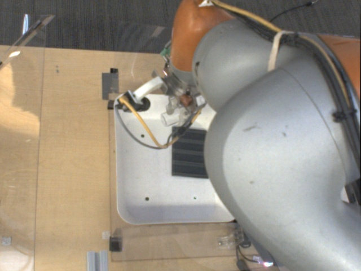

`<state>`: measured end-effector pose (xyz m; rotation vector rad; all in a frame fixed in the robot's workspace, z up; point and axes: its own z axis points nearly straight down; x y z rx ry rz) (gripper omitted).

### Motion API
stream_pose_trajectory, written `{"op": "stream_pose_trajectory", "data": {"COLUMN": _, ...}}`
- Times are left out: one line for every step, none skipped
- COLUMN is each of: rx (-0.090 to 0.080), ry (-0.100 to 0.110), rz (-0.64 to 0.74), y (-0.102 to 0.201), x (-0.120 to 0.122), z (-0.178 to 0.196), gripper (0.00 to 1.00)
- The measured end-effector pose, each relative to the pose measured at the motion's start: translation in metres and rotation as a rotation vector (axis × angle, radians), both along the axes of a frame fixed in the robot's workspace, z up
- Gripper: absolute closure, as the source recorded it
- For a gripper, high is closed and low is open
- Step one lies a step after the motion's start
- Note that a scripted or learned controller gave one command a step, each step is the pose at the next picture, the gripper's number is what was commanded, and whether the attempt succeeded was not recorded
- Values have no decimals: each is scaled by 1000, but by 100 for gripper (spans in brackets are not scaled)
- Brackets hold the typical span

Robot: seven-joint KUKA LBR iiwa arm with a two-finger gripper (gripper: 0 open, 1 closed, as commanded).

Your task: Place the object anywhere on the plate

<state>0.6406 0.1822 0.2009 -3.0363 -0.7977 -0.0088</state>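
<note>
One dark ribbed rectangular object (189,152) lies flat in the shallow white plastic bin (141,208), near its middle, partly under the arm. Claw (176,113) hangs just above the object's upper end, near the bin's far wall; can't tell if it's apart or together. A yellow cable (148,133) loops over the bin floor. Big grey arm with orange band (189,24) covers the right side. Light wooden surface (62,168) carries the bin; dark carpet (113,1) beyond. Two small dark brackets (111,84) at the bin's left corners.

Smooth white plastic bin (135,168) on pale wooden bench (62,151); matt grey arm (282,151)
</note>
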Motion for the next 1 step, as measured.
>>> {"op": "stream_pose_trajectory", "data": {"rx": -2, "ry": 7, "rz": 19, "y": -5, "x": -77, "z": -97, "gripper": 100}}
